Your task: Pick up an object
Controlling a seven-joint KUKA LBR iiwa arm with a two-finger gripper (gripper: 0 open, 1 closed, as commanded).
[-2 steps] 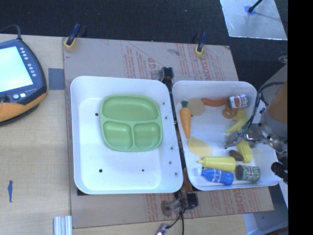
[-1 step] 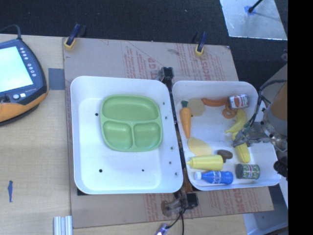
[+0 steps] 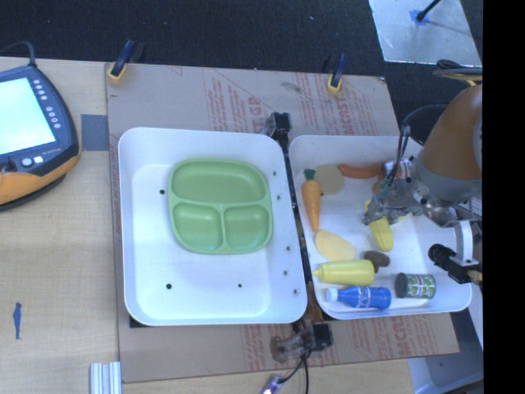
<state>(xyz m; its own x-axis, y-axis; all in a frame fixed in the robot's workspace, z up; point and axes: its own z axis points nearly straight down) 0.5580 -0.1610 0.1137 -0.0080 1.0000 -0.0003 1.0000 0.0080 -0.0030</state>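
The right white bin (image 3: 459,304) holds several toy items: a carrot (image 3: 312,204), a beige round piece (image 3: 330,179), an orange sausage-like piece (image 3: 359,171), a corn cob (image 3: 381,235), a pale yellow lemon-like piece (image 3: 335,245), a yellow bottle (image 3: 344,272), a blue bottle (image 3: 359,297), a small dark piece (image 3: 377,259) and a green-labelled can (image 3: 415,286). My gripper (image 3: 384,212) hangs low in this bin, right above the upper end of the corn cob. The arm reaches in from the right.
The left white bin (image 3: 139,220) holds a green divided plate (image 3: 220,205). A teach pendant (image 3: 29,134) lies at the far left of the bench. Clamps (image 3: 123,60) sit on the cardboard's far edge.
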